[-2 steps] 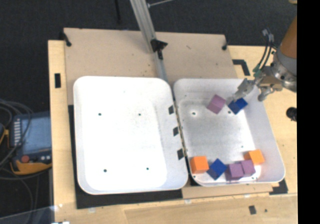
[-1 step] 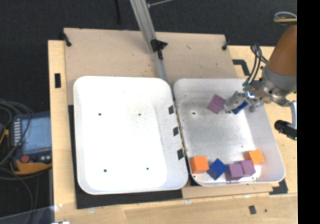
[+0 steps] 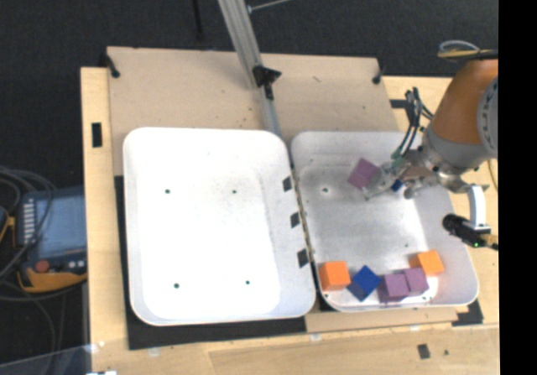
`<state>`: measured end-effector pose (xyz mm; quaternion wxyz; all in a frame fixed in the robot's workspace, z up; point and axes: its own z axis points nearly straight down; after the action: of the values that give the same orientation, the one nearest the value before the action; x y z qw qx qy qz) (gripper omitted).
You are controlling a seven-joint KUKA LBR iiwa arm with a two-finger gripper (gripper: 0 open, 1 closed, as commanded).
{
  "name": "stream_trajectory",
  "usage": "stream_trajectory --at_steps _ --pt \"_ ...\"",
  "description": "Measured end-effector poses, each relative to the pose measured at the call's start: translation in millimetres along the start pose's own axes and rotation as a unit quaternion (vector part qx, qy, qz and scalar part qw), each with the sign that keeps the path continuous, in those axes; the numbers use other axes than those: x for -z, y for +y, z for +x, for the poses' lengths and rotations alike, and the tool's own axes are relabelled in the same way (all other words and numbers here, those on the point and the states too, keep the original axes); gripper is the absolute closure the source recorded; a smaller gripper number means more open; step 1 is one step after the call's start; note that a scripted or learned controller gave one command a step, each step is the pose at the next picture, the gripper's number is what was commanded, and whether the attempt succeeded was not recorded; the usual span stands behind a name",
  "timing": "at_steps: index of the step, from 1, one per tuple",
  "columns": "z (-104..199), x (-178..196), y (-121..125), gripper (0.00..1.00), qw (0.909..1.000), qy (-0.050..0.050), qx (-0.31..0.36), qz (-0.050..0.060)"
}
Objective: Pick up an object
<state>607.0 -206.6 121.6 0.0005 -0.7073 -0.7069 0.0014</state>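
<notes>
A purple block (image 3: 364, 173) sits in the upper middle of the right bin (image 3: 336, 151). My gripper (image 3: 388, 183) is just to the right of it, touching or nearly touching its right side. The wrist hides the contact, so I cannot say whether the block is held. Along the bin's near edge lie an orange block (image 3: 335, 274), a blue block (image 3: 364, 282), two purple blocks (image 3: 393, 287) (image 3: 414, 281) and another orange block (image 3: 430, 263).
The left bin (image 3: 143, 155) lies beside the right one. A slanted metal post (image 3: 239, 21) rises behind the bins. The arm's orange band (image 3: 466, 109) overhangs the right bin's far right corner. A pendant (image 3: 50, 239) rests left of the bench.
</notes>
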Motion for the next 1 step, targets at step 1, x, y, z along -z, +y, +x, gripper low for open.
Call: stream_trajectory --at_steps 1 --pt "-1.4 14.6 2.2 1.0 1.0 -0.001 -0.002 -0.005"
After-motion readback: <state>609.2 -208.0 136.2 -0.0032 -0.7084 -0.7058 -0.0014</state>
